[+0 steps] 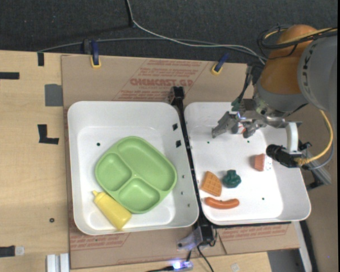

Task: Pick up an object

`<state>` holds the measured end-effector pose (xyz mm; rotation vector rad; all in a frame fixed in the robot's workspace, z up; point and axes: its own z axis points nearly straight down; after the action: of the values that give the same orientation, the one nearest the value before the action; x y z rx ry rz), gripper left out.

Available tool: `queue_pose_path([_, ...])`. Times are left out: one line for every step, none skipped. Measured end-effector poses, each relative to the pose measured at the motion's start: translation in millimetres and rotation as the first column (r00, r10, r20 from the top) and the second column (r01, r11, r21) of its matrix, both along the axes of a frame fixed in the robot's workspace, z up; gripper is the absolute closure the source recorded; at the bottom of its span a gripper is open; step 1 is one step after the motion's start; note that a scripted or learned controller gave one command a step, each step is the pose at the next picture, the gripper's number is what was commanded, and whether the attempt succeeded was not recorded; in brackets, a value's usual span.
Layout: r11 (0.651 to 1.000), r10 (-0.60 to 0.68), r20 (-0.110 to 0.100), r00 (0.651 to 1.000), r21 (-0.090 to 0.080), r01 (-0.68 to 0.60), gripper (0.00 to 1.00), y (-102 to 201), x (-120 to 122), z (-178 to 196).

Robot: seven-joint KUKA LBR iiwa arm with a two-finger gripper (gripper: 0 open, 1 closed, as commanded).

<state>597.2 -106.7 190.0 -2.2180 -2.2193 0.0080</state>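
Note:
My gripper hangs over the back part of the right bin, with its fingers spread open and nothing between them. Below it in that bin lie an orange waffle piece, a dark green toy, a red sausage and a small reddish-brown block. All of these lie apart from the gripper, toward the bin's front and right. The left bin holds a green divided plate and a yellow bottle at its front left corner.
The two bins sit side by side on a cardboard sheet clamped to the wooden bench. A black cable runs across the dark back area. The arm's orange band rises at the right.

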Motion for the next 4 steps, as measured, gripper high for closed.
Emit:
queue_pose_path([1.000,0.000,0.001,1.000,0.000,0.000,0.00,-2,2,-44])
queue_pose_path([1.000,0.001,0.000,1.000,0.000,-0.001,0.00,-1,0,-88])
queue_pose_path([1.000,0.003,0.003,1.000,0.001,-0.003,1.00,0,1,-75])
queue_pose_path([1.000,0.001,0.009,1.000,0.001,-0.001,1.00,0,-6,-29])
